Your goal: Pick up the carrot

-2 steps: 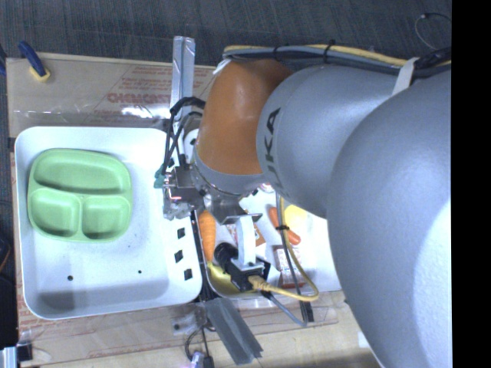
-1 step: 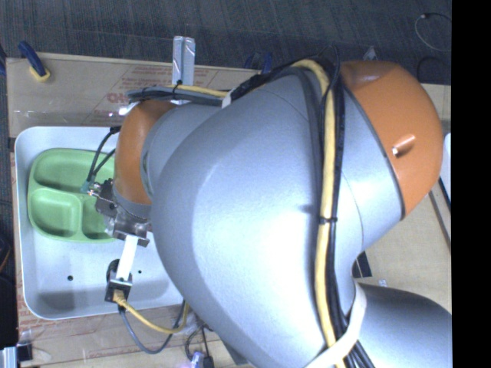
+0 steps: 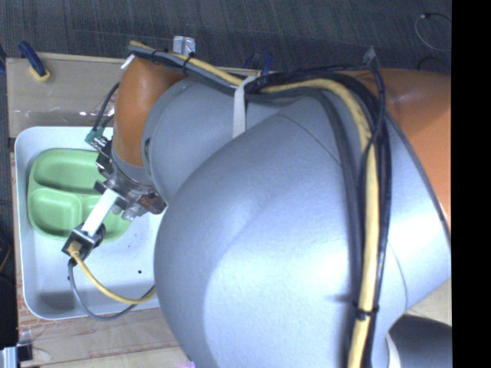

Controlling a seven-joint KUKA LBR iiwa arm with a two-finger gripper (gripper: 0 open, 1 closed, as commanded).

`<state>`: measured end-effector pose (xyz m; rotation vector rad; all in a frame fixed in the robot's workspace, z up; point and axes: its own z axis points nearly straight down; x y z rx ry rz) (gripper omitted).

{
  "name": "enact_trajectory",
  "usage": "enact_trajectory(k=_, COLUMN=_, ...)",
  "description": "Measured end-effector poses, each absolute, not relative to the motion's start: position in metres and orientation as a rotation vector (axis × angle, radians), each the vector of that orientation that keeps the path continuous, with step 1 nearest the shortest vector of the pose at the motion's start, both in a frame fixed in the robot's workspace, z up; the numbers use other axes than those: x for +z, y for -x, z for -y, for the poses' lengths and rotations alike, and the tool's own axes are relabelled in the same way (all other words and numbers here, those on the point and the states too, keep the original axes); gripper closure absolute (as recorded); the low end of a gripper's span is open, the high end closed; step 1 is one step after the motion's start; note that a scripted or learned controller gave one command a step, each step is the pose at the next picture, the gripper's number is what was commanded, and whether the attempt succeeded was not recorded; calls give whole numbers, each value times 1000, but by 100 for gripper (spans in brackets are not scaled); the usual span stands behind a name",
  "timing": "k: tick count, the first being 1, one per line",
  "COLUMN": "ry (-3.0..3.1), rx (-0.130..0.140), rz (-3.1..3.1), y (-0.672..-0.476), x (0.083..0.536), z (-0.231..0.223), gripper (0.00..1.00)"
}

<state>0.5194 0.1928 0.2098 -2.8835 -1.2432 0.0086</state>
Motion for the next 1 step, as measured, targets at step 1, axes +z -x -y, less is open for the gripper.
enact_trajectory(k=1, ry=2883, rx=12, rz=1244, y=-519, x=209, z=-193, gripper=0)
